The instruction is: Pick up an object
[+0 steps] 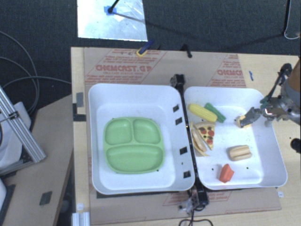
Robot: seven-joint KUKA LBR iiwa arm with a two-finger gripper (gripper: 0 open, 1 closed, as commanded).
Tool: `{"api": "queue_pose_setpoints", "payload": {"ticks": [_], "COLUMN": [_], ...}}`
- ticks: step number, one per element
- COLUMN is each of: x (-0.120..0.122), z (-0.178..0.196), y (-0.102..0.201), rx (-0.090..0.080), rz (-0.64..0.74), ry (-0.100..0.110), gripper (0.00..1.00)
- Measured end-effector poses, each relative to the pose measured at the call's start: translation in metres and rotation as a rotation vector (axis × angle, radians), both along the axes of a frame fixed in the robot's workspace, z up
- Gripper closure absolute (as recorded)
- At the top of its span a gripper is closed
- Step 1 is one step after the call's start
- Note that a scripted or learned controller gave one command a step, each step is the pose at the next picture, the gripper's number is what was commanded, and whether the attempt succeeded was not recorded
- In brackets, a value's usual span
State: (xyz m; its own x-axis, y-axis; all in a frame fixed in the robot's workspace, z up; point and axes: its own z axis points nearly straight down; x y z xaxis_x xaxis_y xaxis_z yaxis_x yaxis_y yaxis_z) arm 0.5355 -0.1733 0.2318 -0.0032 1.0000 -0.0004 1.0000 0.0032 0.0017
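Observation:
My gripper (248,118) hangs over the right part of the right bin (270,173), reaching in from the right edge. A small yellowish bit (241,122) shows at its tip; I cannot tell whether it is held. In the same bin lie a yellow corn cob (201,111), a green piece (215,112), a pizza slice (206,134), a tan hot dog bun (239,152) and an orange-red carrot piece (226,173). The bun lies a little below and left of the gripper.
The left bin (101,102) holds a green divided plate (134,145). A black divider with clips (184,126) runs between the bins. The cardboard sheet (122,67) lies under both bins. A metal frame (19,126) stands at the far left.

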Motion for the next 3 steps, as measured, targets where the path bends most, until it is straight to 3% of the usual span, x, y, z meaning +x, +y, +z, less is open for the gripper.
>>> {"api": "queue_pose_setpoints", "payload": {"ticks": [1, 2, 3], "x": [-0.051, -0.023, -0.049], "z": [-0.050, -0.082, -0.148], "y": [0.143, 0.071, 0.010], "rx": [0.008, -0.001, -0.006], "rz": [0.014, -0.006, -0.008], "ry": [0.008, 0.000, -0.004], "gripper": [0.00, 0.00, 0.00]}}
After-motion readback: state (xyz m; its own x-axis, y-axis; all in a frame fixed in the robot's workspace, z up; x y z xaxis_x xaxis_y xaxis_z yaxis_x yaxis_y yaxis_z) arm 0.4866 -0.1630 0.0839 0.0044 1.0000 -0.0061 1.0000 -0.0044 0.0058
